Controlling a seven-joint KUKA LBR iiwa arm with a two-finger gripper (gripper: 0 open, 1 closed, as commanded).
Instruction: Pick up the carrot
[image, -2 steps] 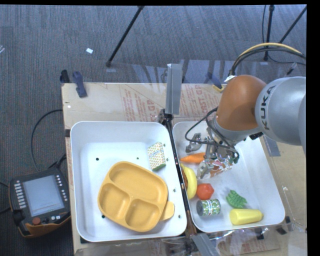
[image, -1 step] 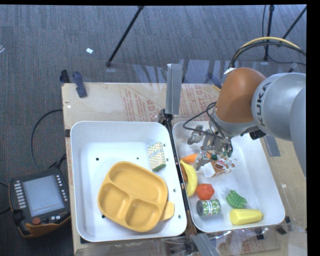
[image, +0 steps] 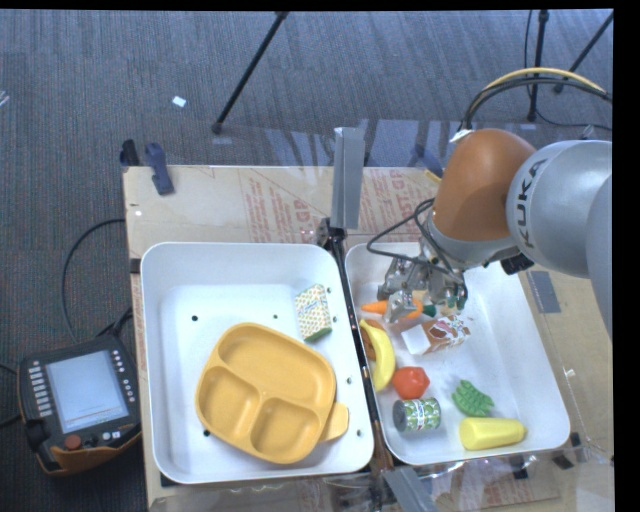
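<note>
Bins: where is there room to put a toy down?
Left bin: bare floor left of and above the yellow tray. Right bin: bare along its right wall. Crowded by the divider: gripper, carrot, banana.

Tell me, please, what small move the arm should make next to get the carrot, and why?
Probably a short, straight descent onto the carrot. The gripper hangs directly over the right bin, at the carrot's right end, and nothing shows that the carrot is held. The banana and a small carton lie close beside it, so sideways motion risks pushing them.
</note>
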